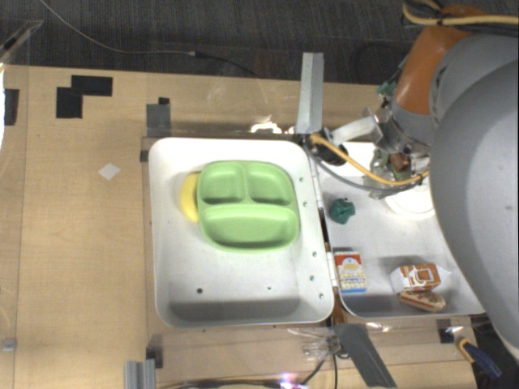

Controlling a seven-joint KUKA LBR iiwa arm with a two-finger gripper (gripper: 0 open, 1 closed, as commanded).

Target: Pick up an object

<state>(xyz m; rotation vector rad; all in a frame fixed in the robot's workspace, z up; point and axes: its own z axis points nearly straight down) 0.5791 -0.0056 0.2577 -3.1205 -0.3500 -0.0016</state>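
Note:
The right bin (379, 245) holds a small dark green object (341, 210), a red and white box (349, 271) and a brown and white packet (418, 283). My gripper (395, 164) hangs over the back of this bin, wrapped in yellow cable, up and to the right of the dark green object and apart from it. I see nothing held in it. The grey arm with its orange band (422, 71) hides the bin's right side.
The left bin (165, 250) carries a green divided plate (246, 203) with a yellow object (188, 198) peeking out at its left edge. A grey upright post (310, 91) stands behind the two bins. A pale round shape (409, 203) lies partly under the arm.

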